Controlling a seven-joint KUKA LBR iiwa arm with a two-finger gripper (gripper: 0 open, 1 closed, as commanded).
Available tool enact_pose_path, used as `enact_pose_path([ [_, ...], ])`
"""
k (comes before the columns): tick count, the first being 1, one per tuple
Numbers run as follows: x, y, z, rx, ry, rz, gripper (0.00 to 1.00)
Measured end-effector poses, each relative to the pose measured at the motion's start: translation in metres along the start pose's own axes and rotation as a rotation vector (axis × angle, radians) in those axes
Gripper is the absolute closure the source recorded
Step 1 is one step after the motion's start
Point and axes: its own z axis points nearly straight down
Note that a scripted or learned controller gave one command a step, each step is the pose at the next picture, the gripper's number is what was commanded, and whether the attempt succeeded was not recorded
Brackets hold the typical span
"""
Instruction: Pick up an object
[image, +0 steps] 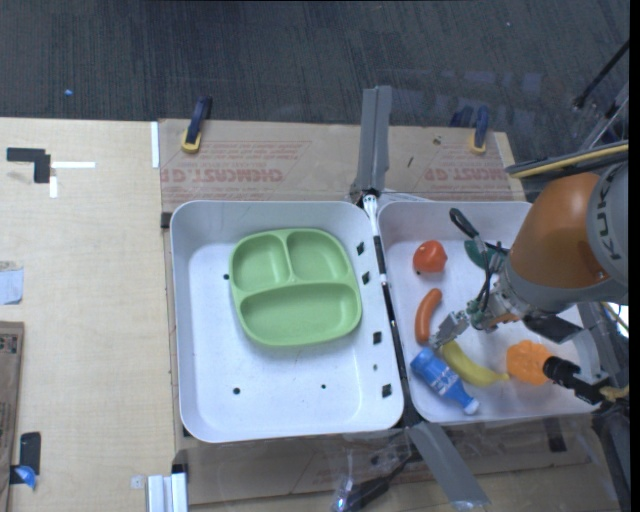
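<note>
The right bin (560, 405) holds a red tomato (430, 256), a red-orange sausage (428, 313), a yellow banana (471, 366), a blue bottle (442, 378) and an orange toy (529, 361). My gripper (455, 325) hangs low over this bin, just right of the sausage and directly above the banana's upper end. Nothing shows in its grasp. The grey arm with its orange band (565, 235) covers the bin's right side.
A green divided plate (296, 287) lies in the left bin (200, 330). A black utensil (463, 222) and a green item (490, 257) sit at the back of the right bin. Clamps hold the cardboard behind the bins.
</note>
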Motion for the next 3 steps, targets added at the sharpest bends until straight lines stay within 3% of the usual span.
enact_pose_path([
  [1, 0.027, -0.038, 0.0, 0.0, 0.001, -0.09, 0.0],
  [2, 0.026, -0.039, -0.005, 0.004, 0.003, -0.085, 1.0],
  [3, 0.041, 0.081, -0.184, -0.006, -0.006, -0.213, 1.0],
])
